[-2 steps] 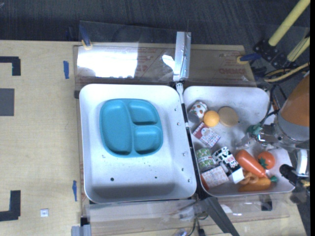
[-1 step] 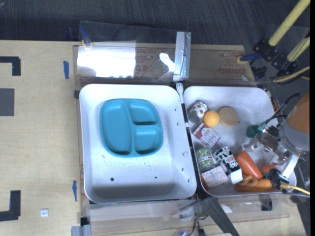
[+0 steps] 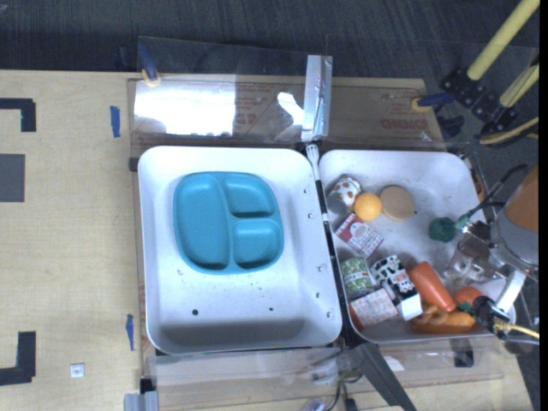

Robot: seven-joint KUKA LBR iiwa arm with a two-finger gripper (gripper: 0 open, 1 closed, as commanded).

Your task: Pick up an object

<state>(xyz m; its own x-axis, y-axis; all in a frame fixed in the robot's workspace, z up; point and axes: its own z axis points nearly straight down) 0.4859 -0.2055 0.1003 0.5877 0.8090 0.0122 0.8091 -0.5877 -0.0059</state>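
Observation:
The right bin point(image 3: 428, 165) holds several small objects. An orange ball point(image 3: 367, 206) lies beside a tan round disc point(image 3: 396, 201) and a small white and red figure point(image 3: 344, 190). Lower down are a red and white packet point(image 3: 359, 235), a green can point(image 3: 354, 274), a black and white patterned piece point(image 3: 390, 272), an orange carrot point(image 3: 432, 287) and a dark green piece point(image 3: 442, 228). My gripper point(image 3: 473, 259) hangs low over the bin's right side, just right of the carrot and below the green piece. Nothing shows in its grasp.
The left bin point(image 3: 163, 315) holds a blue divided plate point(image 3: 228, 221). A clear plastic panel point(image 3: 223, 101) stands behind the bins, with a metal post point(image 3: 316, 97) between them. Yellow poles and cables point(image 3: 501, 50) crowd the far right. Wooden bench point(image 3: 60, 229) lies to the left.

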